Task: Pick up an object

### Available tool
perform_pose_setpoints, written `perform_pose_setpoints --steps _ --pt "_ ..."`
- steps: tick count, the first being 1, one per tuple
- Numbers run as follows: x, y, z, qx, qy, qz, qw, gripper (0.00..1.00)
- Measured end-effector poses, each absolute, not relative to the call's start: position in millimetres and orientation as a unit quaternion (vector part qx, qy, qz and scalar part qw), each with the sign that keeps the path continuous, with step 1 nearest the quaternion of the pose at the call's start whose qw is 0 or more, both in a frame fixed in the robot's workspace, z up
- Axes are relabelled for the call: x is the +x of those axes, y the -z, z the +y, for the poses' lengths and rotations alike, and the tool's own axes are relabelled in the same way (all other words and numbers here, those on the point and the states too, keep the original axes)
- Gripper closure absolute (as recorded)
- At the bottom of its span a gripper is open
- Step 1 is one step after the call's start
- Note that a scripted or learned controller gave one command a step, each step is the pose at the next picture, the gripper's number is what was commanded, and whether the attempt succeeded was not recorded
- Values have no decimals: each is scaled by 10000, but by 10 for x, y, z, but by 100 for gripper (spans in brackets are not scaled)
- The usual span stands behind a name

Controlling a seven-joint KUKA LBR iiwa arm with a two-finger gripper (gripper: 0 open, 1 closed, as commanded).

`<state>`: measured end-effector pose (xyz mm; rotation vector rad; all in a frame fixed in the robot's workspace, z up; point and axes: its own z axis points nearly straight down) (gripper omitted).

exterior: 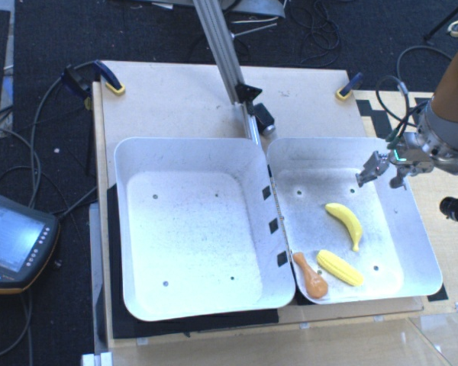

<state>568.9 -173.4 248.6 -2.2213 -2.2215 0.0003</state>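
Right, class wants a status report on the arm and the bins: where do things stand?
Gripper open, holding nothing, above right bin's far right edge. Banana, corn cob, carrot lying in right bin's near half. Nothing between gripper and banana.

Banana (346, 222), corn cob (340, 268), orange carrot (311, 276) lying in right bin (412, 227).
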Motion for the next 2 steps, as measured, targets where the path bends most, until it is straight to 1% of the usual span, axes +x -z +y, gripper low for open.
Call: perform_pose_setpoints --steps 1,2 --pt "5689 -2486 -1734 -7071 -1 -7071 0 0" --pt "5678 -1853 -1732 -7071 -16 -7072 24 0"
